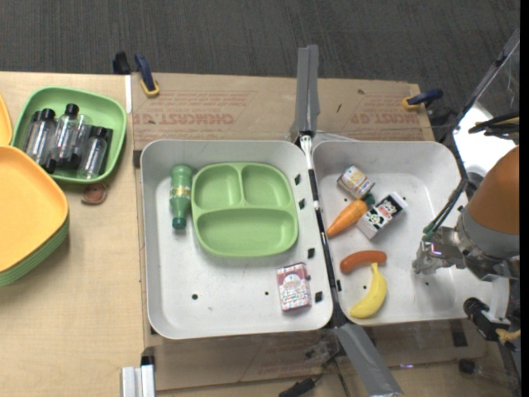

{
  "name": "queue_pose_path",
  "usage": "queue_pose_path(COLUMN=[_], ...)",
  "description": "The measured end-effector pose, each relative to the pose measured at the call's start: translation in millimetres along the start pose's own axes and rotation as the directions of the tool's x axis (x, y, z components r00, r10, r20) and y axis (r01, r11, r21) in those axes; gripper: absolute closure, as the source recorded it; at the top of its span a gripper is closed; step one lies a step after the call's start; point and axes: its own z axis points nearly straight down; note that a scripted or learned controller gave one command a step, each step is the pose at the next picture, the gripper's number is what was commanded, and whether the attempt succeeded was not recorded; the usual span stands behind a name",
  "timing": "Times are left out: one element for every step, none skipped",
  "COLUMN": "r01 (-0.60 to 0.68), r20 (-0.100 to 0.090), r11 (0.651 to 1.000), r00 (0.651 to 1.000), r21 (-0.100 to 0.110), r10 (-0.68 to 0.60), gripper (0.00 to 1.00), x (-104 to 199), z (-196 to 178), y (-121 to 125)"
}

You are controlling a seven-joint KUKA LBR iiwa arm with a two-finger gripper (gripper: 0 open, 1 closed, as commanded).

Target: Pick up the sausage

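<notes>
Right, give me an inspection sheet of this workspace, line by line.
Surface: two shallow white bins side by side, left bin and right bin, on a cardboard-covered bench.
Job's things: sausage lies flat in the right bin, just above the banana, nothing on top of it.
Clutter: carrot, small can and small carton in the right bin; green divided plate, green bottle and small box in the left bin.
Grippers: pincer sits over the right bin, right of the sausage, apart from it.
Cables: thin lines run along the arm above the pincer.
Surroundings: green tray of bottles, stacked yellow plates, clamps on the bench's far edge.
</notes>
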Motion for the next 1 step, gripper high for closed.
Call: queue_pose_path(r01=[0.165], r20=[0.0], r11=[0.986], r00=[0.986], r21=[0.0], r10=[-0.165], gripper=[1.0], x=[73.3], z=[-32.6], y=[-14.2])
